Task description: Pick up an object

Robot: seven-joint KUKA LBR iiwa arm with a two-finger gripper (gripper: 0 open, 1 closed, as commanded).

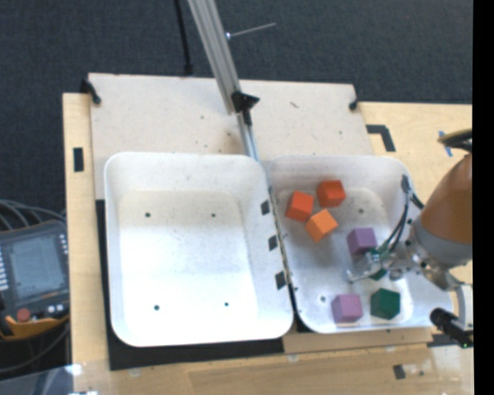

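Camera view, fixed above the bench (78, 220), looking down at a slant.

Left bin (115, 245): shallow, white, a few dark specks on its floor.

Right bin (346, 169): shallow, white, holding six blocks.
- Red-orange block (299, 206), upper left of the cluster.
- Second red-orange block (331, 192), just beside it toward the far wall.
- Orange block (322, 225), touching or nearly touching the first, toward the bin's middle.
- Purple block (361, 240), right of the orange one, slightly apart.
- Second purple block (347, 308), near the front wall.
- Dark green block (385, 304), just beside that purple block, to its right.

Arm: grey, with an orange band (449, 208), entering from the right over the right bin's right edge.

Gripper (372, 268): a small cluttered assembly low over the bin floor, between the upper purple block and the green block. Jaws: too small and tangled with cabling to judge; whether they stand parted or closed cannot be told, and no block is seen between them.

Governing relation: the green block lies just toward the front and slightly right of the jaws; the upper purple block just toward the far side and slightly left. Both are near, so either seems the likelier target. The blocks look cube-like, with no long axis to align to.
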